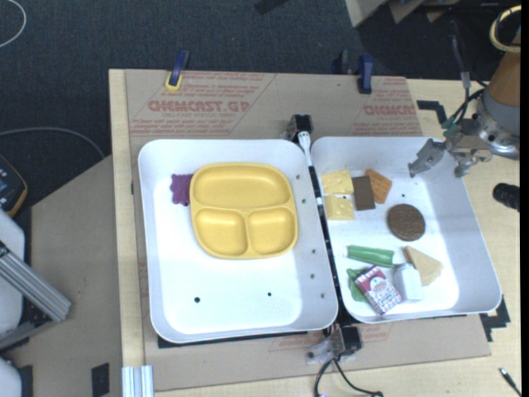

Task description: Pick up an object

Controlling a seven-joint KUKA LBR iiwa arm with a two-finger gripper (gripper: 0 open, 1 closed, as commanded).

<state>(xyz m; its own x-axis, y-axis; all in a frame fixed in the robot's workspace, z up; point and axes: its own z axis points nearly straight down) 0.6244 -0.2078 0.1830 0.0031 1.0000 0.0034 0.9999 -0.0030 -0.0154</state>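
My gripper (pixel 441 162) hangs over the far right corner of the right bin (pixel 463 222), fingers spread open with nothing between them. Below and left of it lie the loose objects. A round brown cookie (pixel 406 222) sits mid-bin. Two pale yellow slabs (pixel 338 193), a dark brown bar (pixel 363 193) and an orange wedge (pixel 379 185) cluster at the bin's far left. Nearer the front are a green stick (pixel 370 255), a red-and-white packet (pixel 376 289), a white block (pixel 410 284) and a tan wedge (pixel 424 263).
The left bin (pixel 165 288) holds a yellow divided plate (pixel 244 208) with a small purple item (pixel 179 188) at its left edge. A ridge with screws (pixel 318 222) separates the two bins. Clamps (pixel 364 73) grip the board's far edge.
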